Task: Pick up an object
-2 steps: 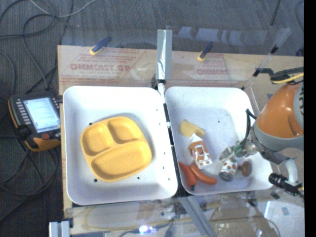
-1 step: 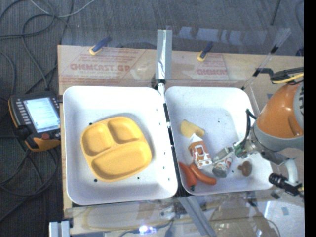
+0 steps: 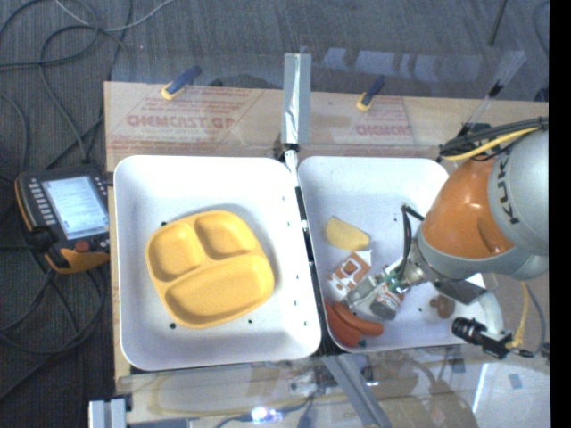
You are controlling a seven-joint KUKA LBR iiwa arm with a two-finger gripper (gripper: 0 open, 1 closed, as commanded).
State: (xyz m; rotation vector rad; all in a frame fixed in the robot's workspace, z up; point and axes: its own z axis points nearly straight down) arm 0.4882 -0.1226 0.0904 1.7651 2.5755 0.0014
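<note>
Where the orange band [image 3: 464, 217] curves past the right bin [image 3: 384, 172], part of the lettering "KUK" is legible; the board [image 3: 187, 119] behind reads faintly "CHEMCAST GP". Gripper [image 3: 379, 292] sits low among a red-and-white carton [image 3: 346, 270] and an orange-red sausage-shaped item [image 3: 352, 324]; finger opening cannot be determined. A yellow block [image 3: 346, 234] lies apart. The left bin [image 3: 134, 328] holds a yellow divided tray [image 3: 210, 266], margins open all round.
</note>
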